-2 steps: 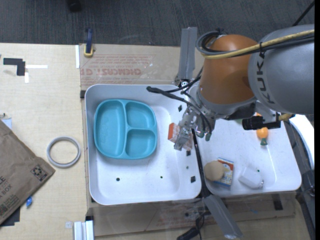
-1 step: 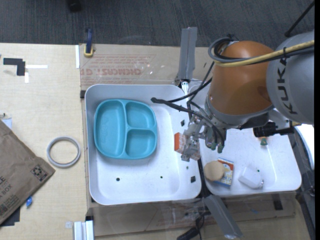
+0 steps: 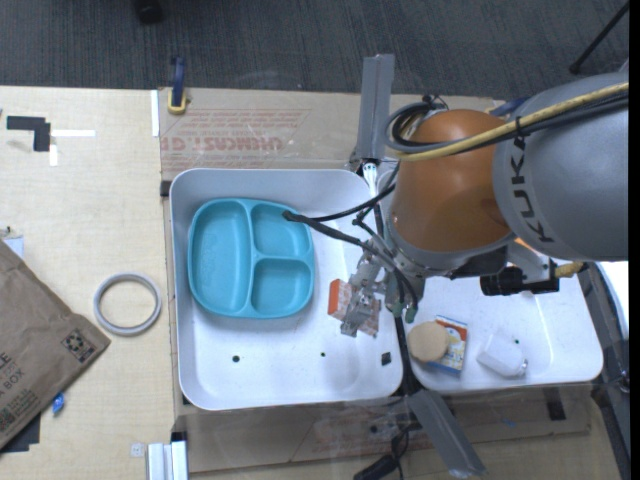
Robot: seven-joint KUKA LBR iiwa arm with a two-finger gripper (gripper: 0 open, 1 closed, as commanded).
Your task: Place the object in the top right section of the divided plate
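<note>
A light blue divided plate (image 3: 250, 258) with three sections lies in the left white bin (image 3: 200, 368). Just right of the plate, my gripper (image 3: 362, 303) hangs low over the bin floor. An orange and white packet (image 3: 348, 300) sits right at the fingers, beside the plate's right rim. Whether the packet is between the fingers or lying under them is unclear. The orange wrist band (image 3: 450, 183) and grey arm cover the space above the gripper.
The right bin (image 3: 560, 368) holds a round tan object on a small colourful box (image 3: 440, 343) and a white object (image 3: 503, 356). A roll of tape (image 3: 127, 302) and a cardboard box (image 3: 35, 353) lie on the bench left of the bins.
</note>
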